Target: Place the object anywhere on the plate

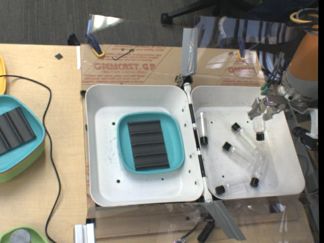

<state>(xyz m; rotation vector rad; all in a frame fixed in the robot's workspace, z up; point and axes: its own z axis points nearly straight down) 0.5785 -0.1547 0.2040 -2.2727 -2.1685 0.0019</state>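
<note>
A teal plate [174, 146] with a dark ribbed insert [148, 145] lies in the left white bin [101, 135]. Several clear vials with black caps lie scattered in the right bin [286, 171]; one vial [203, 128] rests along the left wall and another [238, 155] near the middle. My gripper [262, 111] hangs over the upper right part of the right bin. A black-capped vial [259, 130] stands directly under it, cap pointing toward the front. Whether that vial is held or merely lies below cannot be made out.
Two more vials [257, 173] [230, 188] lie near the right bin's front edge. A stack of teal plates [20, 135] sits at the far left on the wooden bench, with a black cable [50, 151] running past. Cardboard [131, 65] lies behind the bins.
</note>
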